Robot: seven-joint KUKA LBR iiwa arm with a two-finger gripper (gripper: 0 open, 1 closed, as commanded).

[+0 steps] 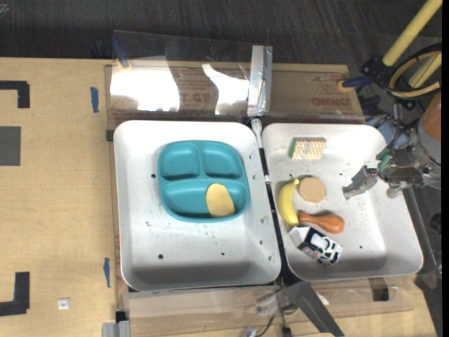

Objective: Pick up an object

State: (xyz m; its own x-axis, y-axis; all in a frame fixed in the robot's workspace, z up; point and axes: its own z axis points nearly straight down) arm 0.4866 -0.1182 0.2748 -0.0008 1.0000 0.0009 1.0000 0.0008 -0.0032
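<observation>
Camera view: the gripper [361, 181] hangs over the right bin [365, 135], near its right edge, and whether it is open or closed I cannot tell. Nothing is visibly held. The candidates lie clustered toward that bin's left side: a banana [287, 202], a round tan piece [313, 190], an orange drumstick-like toy [324, 221] and a black-and-white item [321, 246]. This looks like the approach step; the next move calls for travel leftward and a descent over one object.
</observation>
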